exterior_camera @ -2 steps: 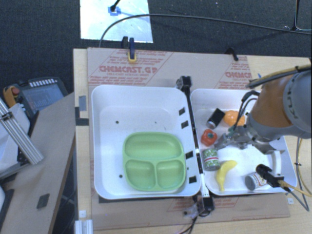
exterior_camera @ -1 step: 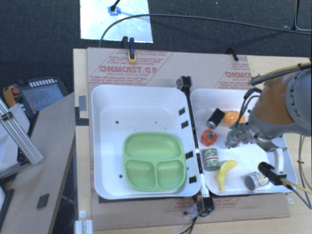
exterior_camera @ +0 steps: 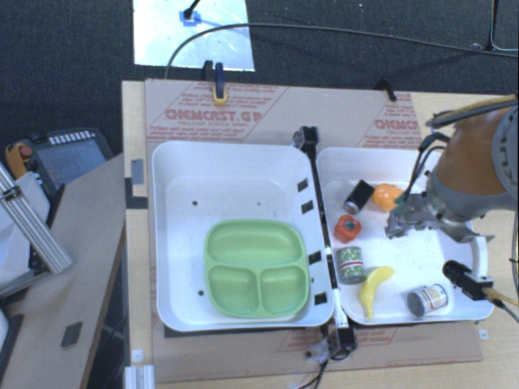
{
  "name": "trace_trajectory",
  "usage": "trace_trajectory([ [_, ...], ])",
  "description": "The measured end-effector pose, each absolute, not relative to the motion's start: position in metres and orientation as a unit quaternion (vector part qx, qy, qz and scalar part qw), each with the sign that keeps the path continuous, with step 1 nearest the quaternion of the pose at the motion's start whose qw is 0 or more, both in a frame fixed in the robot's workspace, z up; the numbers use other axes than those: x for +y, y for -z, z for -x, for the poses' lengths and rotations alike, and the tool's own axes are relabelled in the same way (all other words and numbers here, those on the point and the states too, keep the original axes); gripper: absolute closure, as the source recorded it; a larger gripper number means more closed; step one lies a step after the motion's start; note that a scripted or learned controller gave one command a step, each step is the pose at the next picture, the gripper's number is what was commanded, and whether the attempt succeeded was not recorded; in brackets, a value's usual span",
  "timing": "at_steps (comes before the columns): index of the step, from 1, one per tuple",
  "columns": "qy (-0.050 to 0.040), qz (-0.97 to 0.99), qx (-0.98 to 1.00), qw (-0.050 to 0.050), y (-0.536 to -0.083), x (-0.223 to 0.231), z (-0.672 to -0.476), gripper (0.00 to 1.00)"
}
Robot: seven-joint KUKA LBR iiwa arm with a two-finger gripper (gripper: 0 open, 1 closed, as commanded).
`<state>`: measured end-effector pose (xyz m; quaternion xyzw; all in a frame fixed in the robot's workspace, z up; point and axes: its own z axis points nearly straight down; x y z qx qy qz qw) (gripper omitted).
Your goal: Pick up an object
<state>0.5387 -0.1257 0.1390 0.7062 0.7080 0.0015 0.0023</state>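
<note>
1. Objects for picking all lie in the right bin [exterior_camera: 381,159]: a black cylinder [exterior_camera: 358,194] touching an orange fruit [exterior_camera: 388,196] near the back, a red-orange piece [exterior_camera: 347,228] and a green-labelled can [exterior_camera: 350,264] along the divider side, a banana [exterior_camera: 373,287] and a tipped can [exterior_camera: 428,299] toward the front.
2. Left bin [exterior_camera: 178,177] carries a green divided tray [exterior_camera: 255,266], well apart from the arm, so it looks like the drop side rather than the source.
3. The gripper [exterior_camera: 403,216] sits low in the right bin, just beside the orange fruit, near the middle of the bin; I judge it is positioned for a descent there.
4. Whether it is wide, narrow or holding anything I cannot tell, since the wrist hides that part from above.
5. Items are spread apart enough that most offer free sides, though the fruit-and-cylinder pair could crowd a grasp.
6. Both bins rest on a cardboard sheet [exterior_camera: 268,112] covering the tabletop [exterior_camera: 134,136], probably to keep them steady.
</note>
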Motion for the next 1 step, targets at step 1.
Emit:
trace_trajectory([
  [1,-0.0018,-0.706,0.708,0.003,-0.1826,-0.1265,-0.5426,1.00],
])
